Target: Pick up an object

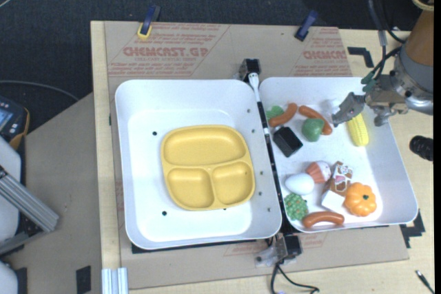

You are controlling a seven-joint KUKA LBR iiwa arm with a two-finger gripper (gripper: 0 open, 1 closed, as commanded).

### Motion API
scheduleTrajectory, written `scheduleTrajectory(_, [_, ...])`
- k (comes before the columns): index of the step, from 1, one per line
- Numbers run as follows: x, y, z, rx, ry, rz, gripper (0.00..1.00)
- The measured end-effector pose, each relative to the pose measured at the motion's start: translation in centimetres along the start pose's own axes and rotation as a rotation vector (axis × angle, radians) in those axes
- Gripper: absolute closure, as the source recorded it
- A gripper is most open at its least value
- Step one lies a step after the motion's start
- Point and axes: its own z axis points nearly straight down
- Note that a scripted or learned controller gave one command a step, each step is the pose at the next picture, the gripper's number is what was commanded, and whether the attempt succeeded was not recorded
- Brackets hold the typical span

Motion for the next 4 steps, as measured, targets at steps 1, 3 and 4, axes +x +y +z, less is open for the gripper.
scheduleTrajectory(1, [0.0,0.2,-0.7,-0.013,-0.002,-0.002,0.00])
scheduleTrajectory(3, [0.4,0.8,10.4,-0.007,0.000,-0.002,0.00])
scheduleTrajectory(4, [-0.4,0.9,16.3,-0.006,0.000,-0.001,0.00])
